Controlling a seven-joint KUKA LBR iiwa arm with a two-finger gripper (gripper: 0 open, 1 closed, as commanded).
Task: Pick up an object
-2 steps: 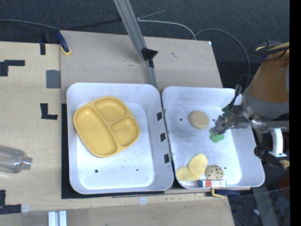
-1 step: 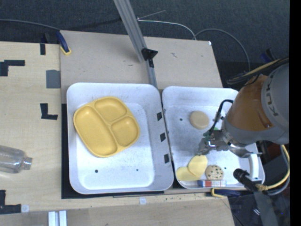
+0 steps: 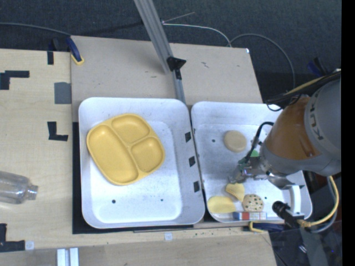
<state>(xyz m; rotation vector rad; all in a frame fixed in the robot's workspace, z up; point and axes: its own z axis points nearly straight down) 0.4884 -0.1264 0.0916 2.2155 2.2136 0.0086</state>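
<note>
Camera view: glossy three-compartment yellow plate (image 3: pixel 126 147) (speckled white bin (image 3: pixel 133 206)).

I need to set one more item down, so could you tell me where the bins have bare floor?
Left bin: bare strip below the yellow divided plate. Right bin: bare upper-left, beside the round beige piece. Its lower edge is crowded: yellow pieces, cookie, gripper.

clear plastic bottle (image 3: pixel 15 188), blue clamp (image 3: pixel 75 51)

I'm working in a robotics lab. Two white bins (image 3: pixel 133 107) sit on a plywood desk (image 3: pixel 216 73) marked with black tape (image 3: pixel 54 131), cables (image 3: pixel 252 37) trail over dark carpet (image 3: pixel 249 10), and an aluminium rail (image 3: pixel 151 21) stands behind the bins.
</note>
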